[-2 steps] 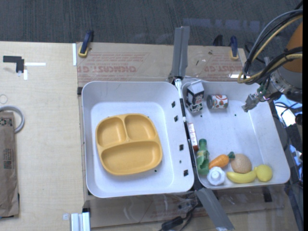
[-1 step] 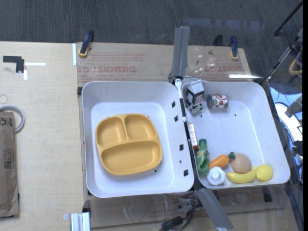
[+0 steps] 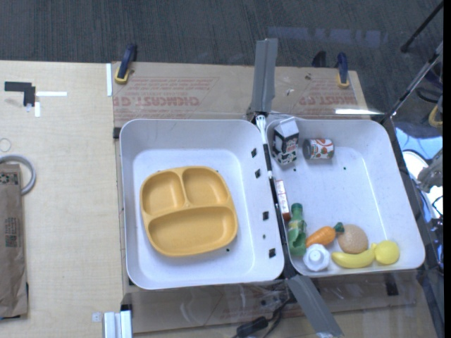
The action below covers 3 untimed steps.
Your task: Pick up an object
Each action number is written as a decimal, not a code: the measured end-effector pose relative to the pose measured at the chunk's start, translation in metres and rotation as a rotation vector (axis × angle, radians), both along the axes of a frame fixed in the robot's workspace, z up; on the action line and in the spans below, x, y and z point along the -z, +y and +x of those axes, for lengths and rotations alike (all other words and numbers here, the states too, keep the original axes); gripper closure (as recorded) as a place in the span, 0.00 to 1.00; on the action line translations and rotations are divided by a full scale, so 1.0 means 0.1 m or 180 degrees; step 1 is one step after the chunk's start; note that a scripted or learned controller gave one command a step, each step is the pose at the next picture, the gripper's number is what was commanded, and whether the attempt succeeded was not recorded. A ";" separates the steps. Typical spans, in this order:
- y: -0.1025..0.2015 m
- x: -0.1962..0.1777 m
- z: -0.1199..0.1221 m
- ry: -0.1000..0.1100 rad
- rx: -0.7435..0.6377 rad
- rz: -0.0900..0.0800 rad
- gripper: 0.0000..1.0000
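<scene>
- Nearest the camera, at the right bin's (image 3: 394, 153) 6 o'clock edge, a cluster of toy food sits: a white bottle (image 3: 316, 258), a banana (image 3: 353, 259) touching it at its 3 o'clock, and a lemon (image 3: 387, 251) at the banana's 3 o'clock end.
- Just behind these, toward 12 o'clock, lie a carrot (image 3: 321, 235) and a tan round piece (image 3: 354, 239), side by side and touching.
- At the carrot's 9 o'clock, a green bottle (image 3: 297, 229) lies along the bin's wall.
- Well apart, at the bin's 11 o'clock corner, a small milk carton (image 3: 285, 141) stands upright, with a tin can (image 3: 318, 148) on its side just beside it at 3 o'clock.
- At 9 o'clock of all this, the left bin (image 3: 134, 210) holds a yellow divided plate (image 3: 189, 210), near its middle.
- Both bins rest on a light wooden surface (image 3: 56, 146); a brown paper bag (image 3: 12, 238) lies at its 9 o'clock edge.
- End effector: I cannot tell its state.
</scene>
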<state>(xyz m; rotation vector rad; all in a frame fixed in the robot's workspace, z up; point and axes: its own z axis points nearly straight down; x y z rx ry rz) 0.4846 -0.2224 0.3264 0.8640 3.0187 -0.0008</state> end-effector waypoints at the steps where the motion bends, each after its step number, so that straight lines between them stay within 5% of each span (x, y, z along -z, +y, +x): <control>1: 0.00 0.04 -0.06 -0.0001 -0.1361 0.0000 1.00; 3: 0.20 0.26 0.11 -0.0007 -0.4389 -0.0002 1.00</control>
